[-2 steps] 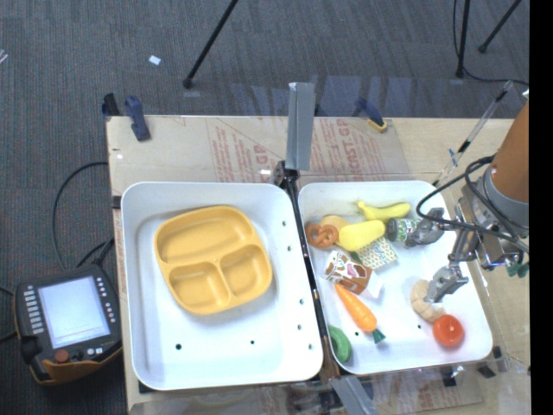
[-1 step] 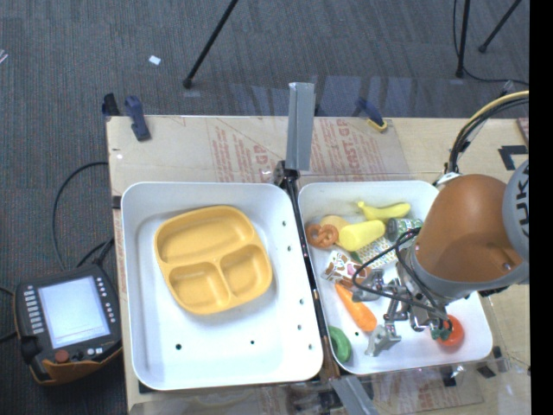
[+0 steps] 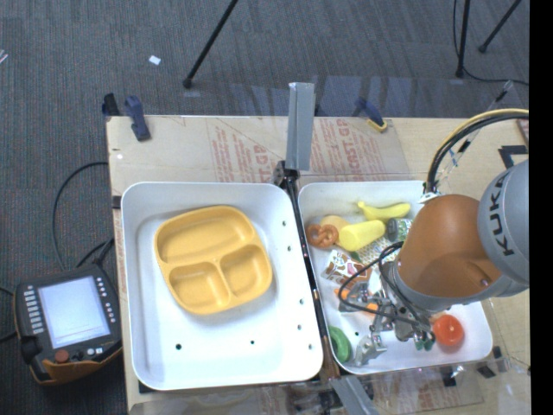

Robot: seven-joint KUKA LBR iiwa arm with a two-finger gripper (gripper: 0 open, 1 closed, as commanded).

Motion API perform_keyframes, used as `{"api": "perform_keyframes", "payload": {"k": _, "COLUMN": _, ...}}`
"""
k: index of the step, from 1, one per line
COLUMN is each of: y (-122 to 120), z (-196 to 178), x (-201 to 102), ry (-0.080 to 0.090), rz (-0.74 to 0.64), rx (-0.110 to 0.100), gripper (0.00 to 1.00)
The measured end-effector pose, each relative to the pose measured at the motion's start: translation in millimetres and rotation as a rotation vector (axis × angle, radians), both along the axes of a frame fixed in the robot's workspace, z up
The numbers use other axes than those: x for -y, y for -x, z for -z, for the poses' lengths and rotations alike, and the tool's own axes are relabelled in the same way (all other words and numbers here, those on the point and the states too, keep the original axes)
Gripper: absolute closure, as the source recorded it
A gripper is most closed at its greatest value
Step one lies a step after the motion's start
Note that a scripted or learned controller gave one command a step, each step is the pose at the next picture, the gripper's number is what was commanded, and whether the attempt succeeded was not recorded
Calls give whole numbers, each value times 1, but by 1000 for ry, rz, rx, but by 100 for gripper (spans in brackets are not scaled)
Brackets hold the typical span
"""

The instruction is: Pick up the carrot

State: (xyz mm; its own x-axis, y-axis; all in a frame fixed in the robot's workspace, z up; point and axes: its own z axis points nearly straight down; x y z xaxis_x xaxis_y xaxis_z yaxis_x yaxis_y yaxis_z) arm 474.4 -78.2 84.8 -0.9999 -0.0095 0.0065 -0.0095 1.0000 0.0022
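Observation:
In the right bin (image 3: pixel 480 351), the carrot (image 3: pixel 357 299) shows as a thin orange piece, partly hidden under cables and the gripper's body. My gripper (image 3: pixel 383 331) hangs low over the front middle of this bin, just to the right of the carrot and slightly nearer the front. The arm's orange band (image 3: pixel 442 245) covers much of the bin behind it. I cannot see anything held.
Around the gripper lie a red tomato (image 3: pixel 448 330), a green item (image 3: pixel 340 343), a printed packet (image 3: pixel 344 268), a yellow block (image 3: pixel 363 233), a banana (image 3: pixel 385 209) and a brown ring (image 3: pixel 322 235). The left bin (image 3: pixel 138 318) holds a yellow divided plate (image 3: pixel 212 258).

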Motion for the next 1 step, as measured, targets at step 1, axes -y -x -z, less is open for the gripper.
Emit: {"api": "perform_keyframes", "payload": {"k": 1, "y": -42, "z": -2, "x": 2, "ry": 0, "rz": 19, "rx": 6, "gripper": 0}}
